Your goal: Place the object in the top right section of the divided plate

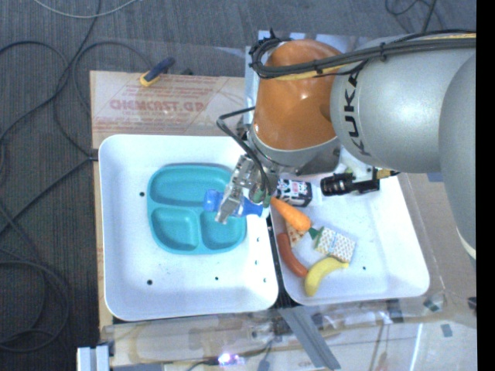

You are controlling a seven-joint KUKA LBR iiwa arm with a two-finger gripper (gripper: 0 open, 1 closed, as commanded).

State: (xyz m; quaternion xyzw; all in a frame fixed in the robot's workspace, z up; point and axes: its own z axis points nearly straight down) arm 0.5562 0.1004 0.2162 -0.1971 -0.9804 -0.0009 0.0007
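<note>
Gripper [232, 201] over right edge of blue divided plate [179, 207] in left bin [124, 284]; fingers clamped on small blue object [213, 200]. Carrot [292, 215], banana [321, 273] in right bin [402, 269].

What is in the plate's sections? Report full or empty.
Mostly empty: the plate shows bare blue in its left and lower sections. The gripper with a blue object covers the upper right section, so cannot tell there.

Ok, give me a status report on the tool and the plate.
Tool over the blue divided plate, right side. Small blue object at its tip, grasp unconfirmed. Toy carrot and banana in the right bin.
</note>
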